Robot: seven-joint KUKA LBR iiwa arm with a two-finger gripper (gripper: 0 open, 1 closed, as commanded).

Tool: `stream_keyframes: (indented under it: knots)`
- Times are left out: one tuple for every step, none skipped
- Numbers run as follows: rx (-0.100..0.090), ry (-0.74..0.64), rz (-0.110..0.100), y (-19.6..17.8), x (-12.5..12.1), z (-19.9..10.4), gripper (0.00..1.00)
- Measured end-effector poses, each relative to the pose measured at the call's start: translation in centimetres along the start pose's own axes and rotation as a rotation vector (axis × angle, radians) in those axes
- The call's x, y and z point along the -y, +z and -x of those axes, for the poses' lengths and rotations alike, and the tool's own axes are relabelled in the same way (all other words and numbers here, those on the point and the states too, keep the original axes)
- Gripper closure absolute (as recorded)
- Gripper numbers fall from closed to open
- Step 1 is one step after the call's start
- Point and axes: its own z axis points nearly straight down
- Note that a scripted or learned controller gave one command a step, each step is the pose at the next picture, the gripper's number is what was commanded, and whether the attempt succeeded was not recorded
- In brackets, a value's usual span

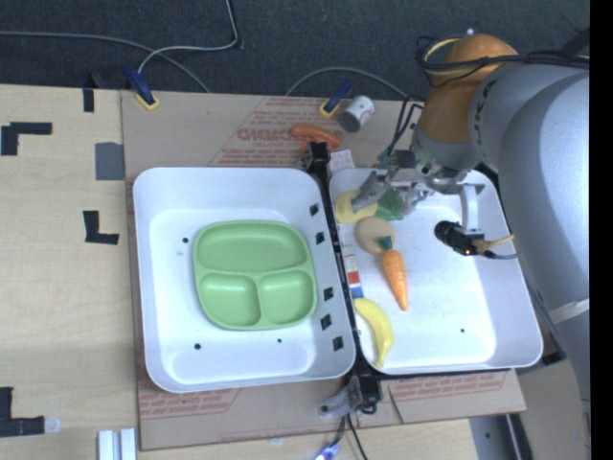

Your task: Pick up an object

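Nearest the camera, the banana [375, 330] lay in the right bin [479, 324] against its left wall, curving along that wall toward the front corner. Just beyond it the carrot [395, 277] lay with its long axis running near to far, orange tip toward the camera and green top away, touching a pale rounded item [373, 232] at its far end. The left bin [163, 286] held a green divided plate [255, 273].

Farther back, the gripper [391, 192] hung low over the far left part of the right bin, above a small greenish item [394, 204] that was too blurred to name. Whether it was spread or closed could not be told, and nothing was plainly held.

The carrot lay just nearward of the gripper, so a grasp would probably close across its width.
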Motion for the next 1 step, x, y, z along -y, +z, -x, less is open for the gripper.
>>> stream_keyframes:
  knots:
    - [0.001, 0.002, 0.005, 3.62, 6.97, -0.63, 0.00]
